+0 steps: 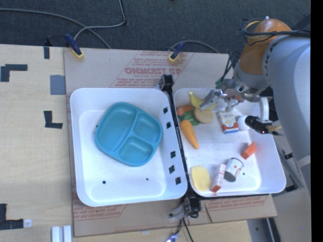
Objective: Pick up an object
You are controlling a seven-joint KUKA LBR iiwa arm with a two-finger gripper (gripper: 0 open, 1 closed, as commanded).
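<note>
Bulky, rounded grey arm [290, 79]; glossy orange band [257, 47] above the wrist; thin black cables looped over the orange. Metallic silver gripper [218, 99] at the tip; small white-and-black fitting beside the wrist.

The right bin [267, 183] holds the pickable things. A banana [201, 101] lies at its far edge, beside a green vegetable [189, 117] and a round beige piece [204, 116]. A carrot [189, 133] lies slanted near the bin's left wall. A small white carton [229, 122] with red and blue print stands mid-bin. Nearer the front lie a yellow slab [200, 178], a red-and-white tube [219, 178], a grey can [233, 169] (on its side) and a small orange piece [249, 149].
</note>
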